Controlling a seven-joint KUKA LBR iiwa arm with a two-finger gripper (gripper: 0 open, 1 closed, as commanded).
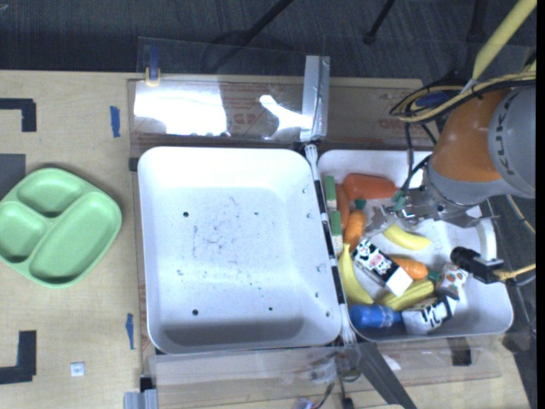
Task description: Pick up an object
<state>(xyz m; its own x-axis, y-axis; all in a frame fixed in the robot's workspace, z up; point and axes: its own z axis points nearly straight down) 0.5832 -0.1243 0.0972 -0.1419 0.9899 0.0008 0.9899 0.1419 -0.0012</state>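
Right bin (502,313): toy pile, untouched as far as shown; nothing lifted, so the pick appears not yet done. Contents: bananas (407,239), carrot (368,185), black-and-white block (375,260), blue piece (372,317), small orange piece (413,268). Bright, smooth, closely packed, several touching.

Gripper (407,208): hangs over the pile's far side, just above the upper banana; grip state cannot be told, nothing visibly held.

Left bin (230,228): bare white floor.

Green tray (55,226): far left on bench.

I count two white bins (230,164) beside each other and one green divided tray (55,224) off to the side. In the right bin (494,313) I see three bananas (407,239), two carrots (368,186) and one blue item (372,317).
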